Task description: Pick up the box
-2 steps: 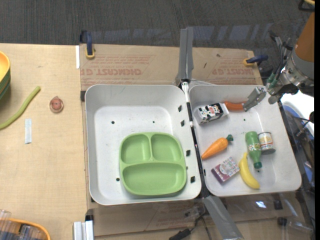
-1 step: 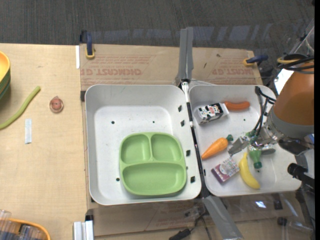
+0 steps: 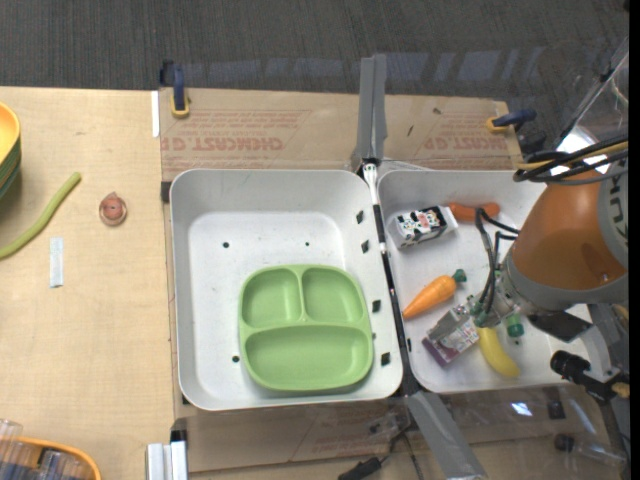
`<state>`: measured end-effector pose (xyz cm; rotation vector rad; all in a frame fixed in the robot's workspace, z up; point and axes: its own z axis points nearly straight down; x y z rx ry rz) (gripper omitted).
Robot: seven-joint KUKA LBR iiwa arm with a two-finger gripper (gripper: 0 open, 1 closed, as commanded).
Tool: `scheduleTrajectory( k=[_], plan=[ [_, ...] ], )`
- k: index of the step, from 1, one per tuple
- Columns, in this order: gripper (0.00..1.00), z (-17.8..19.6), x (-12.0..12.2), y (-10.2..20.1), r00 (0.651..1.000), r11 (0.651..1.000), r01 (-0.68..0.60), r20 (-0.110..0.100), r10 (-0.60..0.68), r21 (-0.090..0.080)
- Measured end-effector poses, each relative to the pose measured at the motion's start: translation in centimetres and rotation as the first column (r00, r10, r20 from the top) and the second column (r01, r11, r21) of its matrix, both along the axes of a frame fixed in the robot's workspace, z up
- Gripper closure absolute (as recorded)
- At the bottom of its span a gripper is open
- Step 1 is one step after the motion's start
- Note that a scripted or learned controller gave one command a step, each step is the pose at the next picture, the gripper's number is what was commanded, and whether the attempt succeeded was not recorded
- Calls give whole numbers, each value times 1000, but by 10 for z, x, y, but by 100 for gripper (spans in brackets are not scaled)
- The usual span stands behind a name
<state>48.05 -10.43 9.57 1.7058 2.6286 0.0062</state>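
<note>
The claw (image 3: 478, 315) hangs low in the right bin (image 3: 540, 193); its grip state cannot be told. The box (image 3: 421, 225) lies well beyond it, apparently untouched.

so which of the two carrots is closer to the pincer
The carrot with the green top, mid-bin, lies closer to the pincer. The other carrot lies at the bin's far wall beside the box.

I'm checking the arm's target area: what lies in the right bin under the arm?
In the right bin, the box, a carrot, a banana and a purple packet show. The arm covers the bin's right part, so anything beneath it is hidden.
</note>
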Motion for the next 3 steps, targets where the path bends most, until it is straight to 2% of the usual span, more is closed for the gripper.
scheduleTrajectory(
  k=[1, 2, 3],
  plan=[
    [100, 10, 2, -1, 1000, 1000, 5, 7, -5, -2],
    [100, 96, 77, 30, 989, 989, -146, -9, 146, 0],
    [0, 96, 77, 30, 989, 989, -146, -8, 146, 0]
  ],
)
